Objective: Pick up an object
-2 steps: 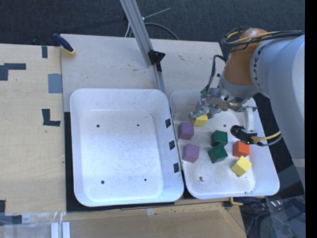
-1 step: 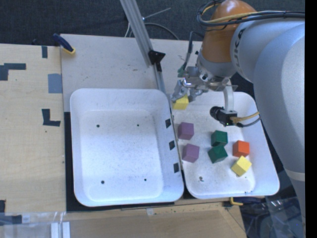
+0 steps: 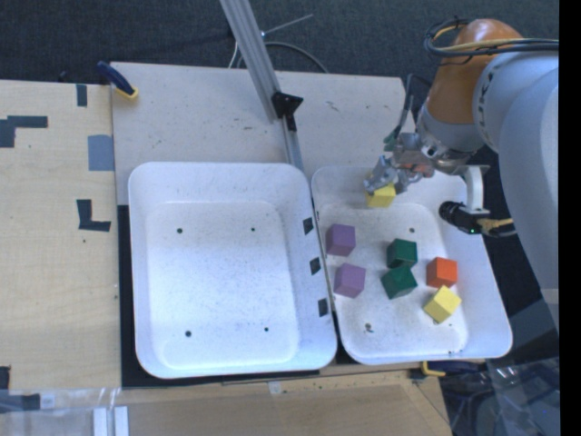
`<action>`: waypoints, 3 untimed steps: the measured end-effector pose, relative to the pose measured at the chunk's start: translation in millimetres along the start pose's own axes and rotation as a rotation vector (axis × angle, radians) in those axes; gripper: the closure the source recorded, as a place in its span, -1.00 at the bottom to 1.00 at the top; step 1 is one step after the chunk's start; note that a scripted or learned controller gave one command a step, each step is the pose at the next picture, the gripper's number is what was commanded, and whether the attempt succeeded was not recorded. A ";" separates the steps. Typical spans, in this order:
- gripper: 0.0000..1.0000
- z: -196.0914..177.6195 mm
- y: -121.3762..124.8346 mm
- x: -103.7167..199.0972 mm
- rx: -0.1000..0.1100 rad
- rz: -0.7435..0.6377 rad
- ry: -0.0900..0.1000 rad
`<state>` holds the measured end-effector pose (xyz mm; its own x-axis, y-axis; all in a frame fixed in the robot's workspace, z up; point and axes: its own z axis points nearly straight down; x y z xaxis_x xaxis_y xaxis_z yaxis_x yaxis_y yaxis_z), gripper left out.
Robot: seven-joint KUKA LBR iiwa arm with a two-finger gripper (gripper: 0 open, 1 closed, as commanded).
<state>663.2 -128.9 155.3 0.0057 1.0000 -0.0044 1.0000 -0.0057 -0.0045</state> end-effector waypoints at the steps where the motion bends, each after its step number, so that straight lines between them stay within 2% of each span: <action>1: 1.00 31.3 13.6 -11.8 0.024 -0.006 0.007; 2: 1.00 40.3 13.9 11.0 0.021 -0.005 0.001; 3: 1.00 -42.3 -0.7 90.4 -0.010 -0.015 0.007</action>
<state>663.2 -38.3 197.3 -0.0093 1.0000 0.0031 0.9999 0.0092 0.0059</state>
